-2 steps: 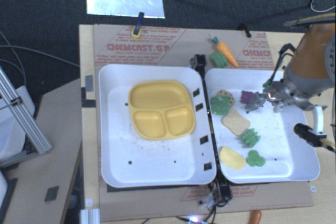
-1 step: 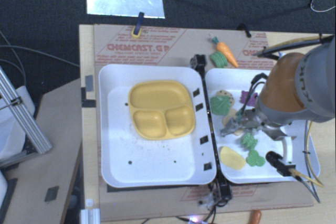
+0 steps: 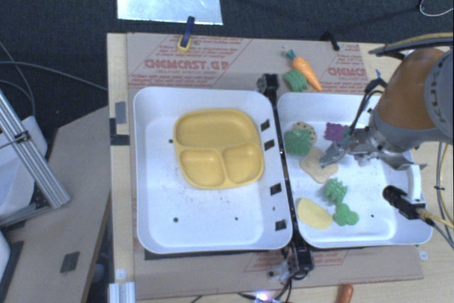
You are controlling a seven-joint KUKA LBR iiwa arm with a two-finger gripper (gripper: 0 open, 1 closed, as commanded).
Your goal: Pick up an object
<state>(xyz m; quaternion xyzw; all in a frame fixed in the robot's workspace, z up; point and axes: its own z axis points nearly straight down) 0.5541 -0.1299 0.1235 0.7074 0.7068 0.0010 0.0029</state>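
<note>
The right white bin (image 3: 376,230) holds several small toy foods. My gripper (image 3: 332,155) hangs low over the middle of this bin, right at the upper right edge of a tan flat piece (image 3: 314,167). A purple piece (image 3: 335,130) lies just behind the gripper. To its left is a green leafy piece (image 3: 297,141) with a speckled top. Nearer the front are two green pieces (image 3: 333,189) (image 3: 345,215) and a yellow slice (image 3: 313,213). I see nothing lifted off the bin floor.
The left white bin (image 3: 152,174) carries a yellow divided plate (image 3: 216,147). Behind the right bin, a toy carrot (image 3: 306,69) and a green piece (image 3: 294,80) lie on the cardboard. The arm's grey and orange body (image 3: 415,99) overhangs the right bin's right side.
</note>
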